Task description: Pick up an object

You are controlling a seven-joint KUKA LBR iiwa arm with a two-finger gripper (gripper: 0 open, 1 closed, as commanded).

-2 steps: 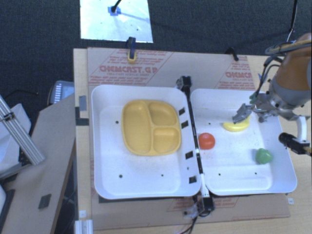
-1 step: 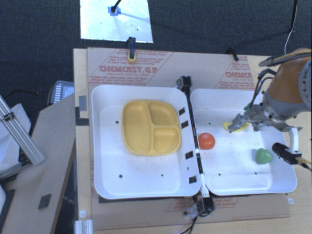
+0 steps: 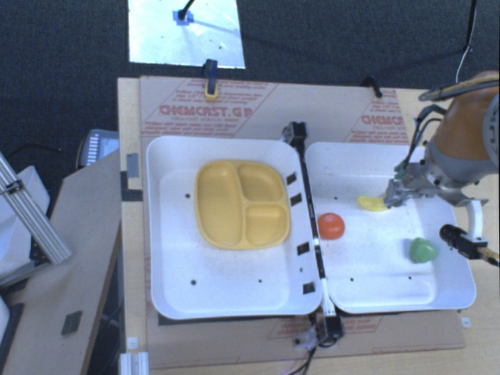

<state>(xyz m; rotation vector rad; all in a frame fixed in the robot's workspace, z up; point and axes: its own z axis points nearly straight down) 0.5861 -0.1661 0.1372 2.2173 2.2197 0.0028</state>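
Note:
In the right bin [image 3: 391,299] lie three small objects. A yellow banana-shaped piece [image 3: 370,203] rests near the bin's middle, a red-orange ball [image 3: 331,226] sits close to the left wall, and a green lump [image 3: 422,250] lies toward the right. My gripper [image 3: 394,194] is down inside this bin, right at the yellow piece's right end and seemingly touching it. The grey arm with its orange band [image 3: 467,127] comes in from the right above it.
The left bin [image 3: 168,287] holds a yellow divided plate [image 3: 241,205]. A black clip strip [image 3: 308,225] runs along the seam between the bins. A black fitting [image 3: 462,242] juts in at the right bin's right wall, next to the green lump.

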